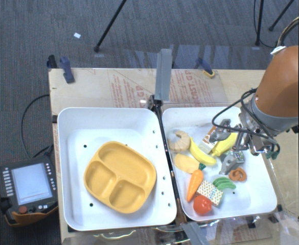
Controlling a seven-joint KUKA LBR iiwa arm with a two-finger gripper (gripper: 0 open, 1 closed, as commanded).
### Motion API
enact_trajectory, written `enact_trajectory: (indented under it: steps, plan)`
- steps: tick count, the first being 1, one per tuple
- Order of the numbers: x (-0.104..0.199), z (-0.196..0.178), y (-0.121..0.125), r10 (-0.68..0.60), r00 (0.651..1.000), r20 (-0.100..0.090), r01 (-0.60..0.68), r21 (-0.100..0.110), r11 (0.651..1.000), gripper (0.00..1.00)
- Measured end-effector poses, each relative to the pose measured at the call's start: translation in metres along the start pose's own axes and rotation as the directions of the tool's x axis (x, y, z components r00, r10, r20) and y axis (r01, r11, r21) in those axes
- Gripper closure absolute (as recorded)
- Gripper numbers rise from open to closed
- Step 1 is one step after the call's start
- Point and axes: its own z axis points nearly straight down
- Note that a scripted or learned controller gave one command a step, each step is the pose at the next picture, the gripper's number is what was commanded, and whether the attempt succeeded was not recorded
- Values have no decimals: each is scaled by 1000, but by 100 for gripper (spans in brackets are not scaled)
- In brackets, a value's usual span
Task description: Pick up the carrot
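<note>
The claw (230, 154) hangs low over the right bin (259, 200), poised to pick; whether it is open or closed, I cannot tell. The carrot (193, 185) lies loose among toy food, near the claw, below and left of it.

Both white bins (67, 137) look like smooth, slightly glossy plastic. The yellow divided tray (120, 176) is matt plastic. Carrot (194, 184), banana (201, 155) and tomato (202, 204) all have that shiny toy-plastic look. The bench (123, 86) top looks like raw printed cardboard, dull and a bit scuffed. Floor (26, 29) is rough dark carpet.
</note>
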Motion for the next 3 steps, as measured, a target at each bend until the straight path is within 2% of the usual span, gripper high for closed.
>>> enact_trajectory:
  steps: [1, 2, 3]
  plan:
    - [22, 85, 80, 74, 997, -7, -74, -1, 997, 0]
    - [42, 82, 25, 390, 921, -2, -390, 1, 921, 0]
    - [42, 83, 81, 712, 702, -1, -712, 2, 702, 0]
